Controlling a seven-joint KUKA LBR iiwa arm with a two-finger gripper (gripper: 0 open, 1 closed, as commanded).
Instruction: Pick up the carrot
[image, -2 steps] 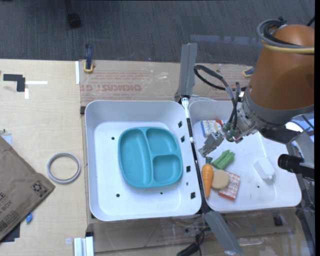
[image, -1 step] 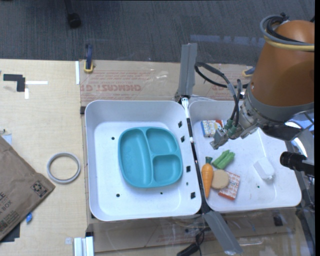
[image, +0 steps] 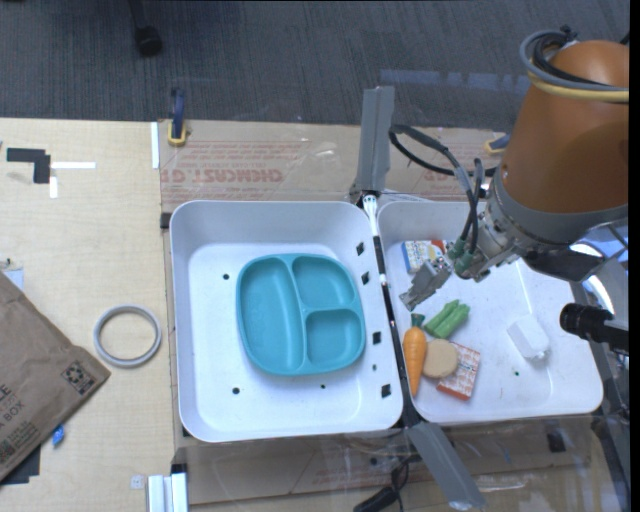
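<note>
— Where is the carrot?
— Lying lengthwise at the left wall of the right bin (image: 560, 395), orange carrot (image: 414, 357) pointing toward the near edge, touching a tan bread roll (image: 439, 358) resting on a red-edged packet (image: 462, 373). Sitting just above, a green vegetable (image: 446, 319).
— And the gripper?
— Hovering above the green piece, gripper (image: 422, 286) spread apart, gripping nothing. Resting in the left bin (image: 200, 300), a blue divided plate (image: 300, 313).
</note>
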